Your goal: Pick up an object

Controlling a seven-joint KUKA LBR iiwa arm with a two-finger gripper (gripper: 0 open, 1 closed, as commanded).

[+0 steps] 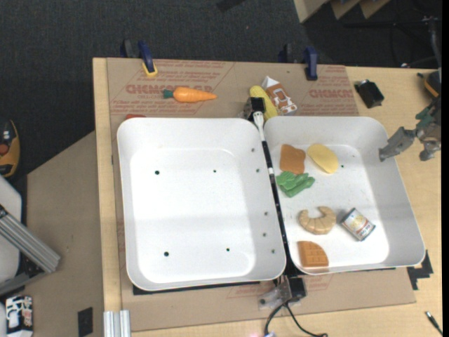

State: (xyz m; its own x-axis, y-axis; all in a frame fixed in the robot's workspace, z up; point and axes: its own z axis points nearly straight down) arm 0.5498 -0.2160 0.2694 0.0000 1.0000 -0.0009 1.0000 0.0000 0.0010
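Note:
The right bin (375,188) holds several toy foods: an orange-brown bread slice (292,159), a yellow lemon-like piece (323,158), a green leafy piece (295,182), a croissant (317,220), a small tin can (356,225) and a brown biscuit (312,254). My gripper (410,148) hangs at the right bin's far right rim, just outside it. It is open, with nothing between its fingers. The lemon-like piece is the closest object, well to its left.
The left bin (189,202) lies beside the right one. Behind the bins on the cardboard lie a carrot (191,95), a banana with a small carton (270,98) and a black block (368,93). Two blue clamps (147,60) grip the board's back edge.

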